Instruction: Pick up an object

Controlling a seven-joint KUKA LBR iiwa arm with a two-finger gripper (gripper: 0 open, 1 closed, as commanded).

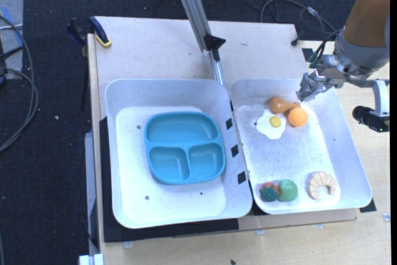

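Orange ball (298, 117) is sitting in the right bin (347, 152), upper part, touching a brown drumstick-like piece (280, 105) on its left, with the fried egg (271, 125) just beside and below-left. My pincer (306, 94) is hovering just above the ball, up and to the right; can't tell how far it's spread, nothing visibly between the tips. Near the bin's front edge: a green and red veg piece (278, 190) and a croissant (322, 185), well apart from the ball. Left bin (124, 152) is carrying a blue divided tray (184, 147)
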